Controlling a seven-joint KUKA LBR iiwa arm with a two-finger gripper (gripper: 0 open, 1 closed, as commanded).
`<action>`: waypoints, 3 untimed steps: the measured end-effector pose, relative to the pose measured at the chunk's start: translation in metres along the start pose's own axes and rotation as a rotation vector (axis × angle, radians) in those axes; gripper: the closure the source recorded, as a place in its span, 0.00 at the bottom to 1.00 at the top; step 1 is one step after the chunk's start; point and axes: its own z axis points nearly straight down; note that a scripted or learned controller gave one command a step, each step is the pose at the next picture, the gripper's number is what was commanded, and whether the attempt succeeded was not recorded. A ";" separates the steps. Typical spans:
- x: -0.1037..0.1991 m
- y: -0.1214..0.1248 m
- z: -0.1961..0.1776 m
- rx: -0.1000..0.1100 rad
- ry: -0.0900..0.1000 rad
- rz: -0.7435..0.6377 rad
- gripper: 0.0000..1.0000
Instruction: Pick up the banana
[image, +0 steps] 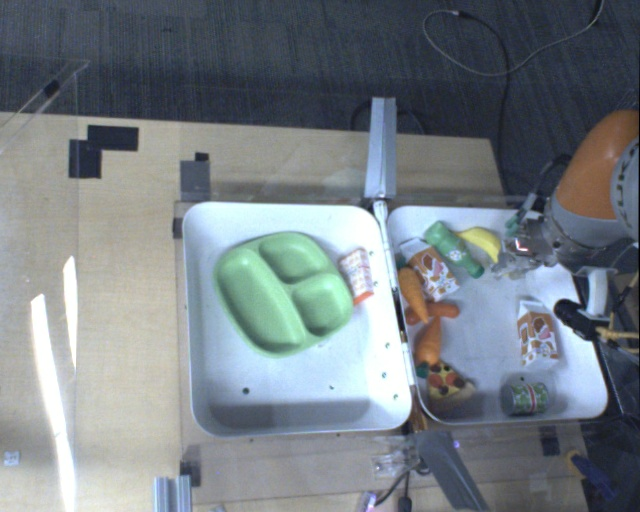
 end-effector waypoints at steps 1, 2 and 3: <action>0.000 0.000 0.000 -0.001 0.000 0.000 0.00; -0.008 0.046 0.018 0.024 -0.003 -0.064 0.00; -0.010 0.012 0.025 0.011 0.003 0.084 0.00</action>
